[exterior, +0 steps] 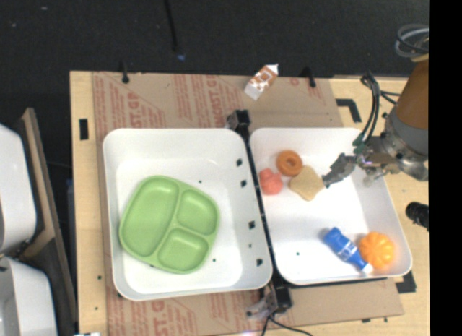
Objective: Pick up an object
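In the right bin (310, 255) lie an orange ring-shaped donut (289, 162), a pink round piece (271, 181), a tan bread-like piece (307, 183), a blue packet (343, 246) and an orange fruit (377, 248). My gripper (336, 171) reaches in from the right at the bin's upper right part, its dark tip just right of the tan piece. Nothing is seen held between its fingers. The left bin (130, 154) holds a green divided plate (170, 224).
A small red-and-white wrapper (261, 81) lies on the cardboard behind the bins. Cables hang by the arm at the right edge. Black clips sit along the seam between the bins.
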Controlling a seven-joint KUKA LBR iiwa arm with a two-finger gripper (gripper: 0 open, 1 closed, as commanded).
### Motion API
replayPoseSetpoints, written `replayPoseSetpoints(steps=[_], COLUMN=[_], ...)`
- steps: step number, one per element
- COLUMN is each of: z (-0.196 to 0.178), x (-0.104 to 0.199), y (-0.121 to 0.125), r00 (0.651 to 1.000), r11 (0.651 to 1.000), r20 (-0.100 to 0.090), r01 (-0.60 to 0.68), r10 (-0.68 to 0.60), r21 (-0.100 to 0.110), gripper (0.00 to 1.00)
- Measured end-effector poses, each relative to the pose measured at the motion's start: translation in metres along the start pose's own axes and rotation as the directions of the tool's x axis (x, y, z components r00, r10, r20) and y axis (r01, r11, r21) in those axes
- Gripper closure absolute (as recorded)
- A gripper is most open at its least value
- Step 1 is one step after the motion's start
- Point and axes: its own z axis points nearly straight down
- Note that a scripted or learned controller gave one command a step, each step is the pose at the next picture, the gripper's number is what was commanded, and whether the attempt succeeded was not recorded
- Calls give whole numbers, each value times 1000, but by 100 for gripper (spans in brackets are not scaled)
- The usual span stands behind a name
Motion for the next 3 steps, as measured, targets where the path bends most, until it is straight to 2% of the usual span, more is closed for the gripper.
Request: replayPoseSetpoints(steps=[1,2,3], z=[-2,57,105], x=[0,4,6], y=[1,-6,2], r00=[1000,1000,1000], r11=[1000,1000,1000], r20=[1,-1,0], r01=[0,1,0], r10=[0,-1,0], r21=[-4,1,0], gripper=[0,0,0])
